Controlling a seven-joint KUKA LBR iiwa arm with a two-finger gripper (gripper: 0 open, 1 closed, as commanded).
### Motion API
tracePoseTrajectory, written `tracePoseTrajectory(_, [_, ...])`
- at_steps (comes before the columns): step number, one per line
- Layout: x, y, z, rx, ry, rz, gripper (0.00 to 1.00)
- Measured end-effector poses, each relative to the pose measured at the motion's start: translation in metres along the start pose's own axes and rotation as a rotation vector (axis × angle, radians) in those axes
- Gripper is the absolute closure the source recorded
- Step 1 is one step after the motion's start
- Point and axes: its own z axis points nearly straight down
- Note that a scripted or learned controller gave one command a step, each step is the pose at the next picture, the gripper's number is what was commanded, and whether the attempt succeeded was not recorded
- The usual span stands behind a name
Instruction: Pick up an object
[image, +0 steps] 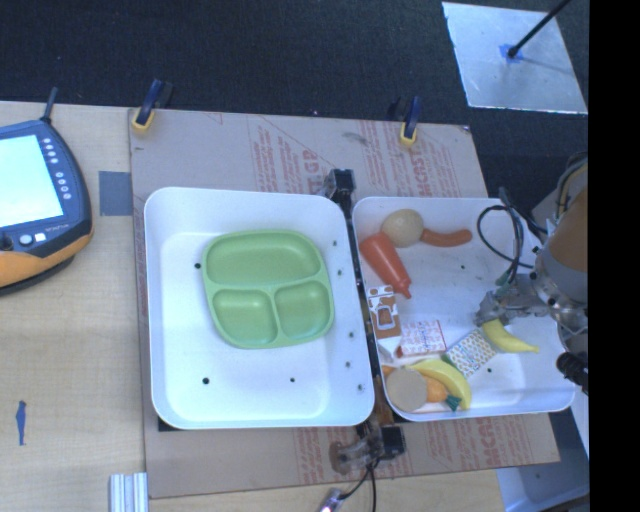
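— Nearest me, at the front of the right bin (520, 400), what do you read?

— From my console: a banana (446, 381) lying over a tan disc (406, 388), with a checkered packet (470, 352) just behind them.

— Anything lifted yet?

— Not that I can judge. I see nothing carried clear of the bin floor, so the pick looks undone.

— And the claw?

— My gripper (508, 305) sits low at the bin's right side. I can't tell how it stands.

— Closest candidate?

— A second, smaller banana (510, 337), just beside the tip, on its near side, maybe touching. I can't confirm contact. The green tray (268, 288) in the left bin (180, 390) lies well apart.
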Motion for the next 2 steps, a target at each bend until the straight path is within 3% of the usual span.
tracePoseTrajectory(1, [0.082, 0.096, -0.077, -0.005, 0.004, 0.006, 1.0])
tracePoseTrajectory(2, [0.138, 0.079, -0.118, -0.004, 0.003, 0.007, 1.0])
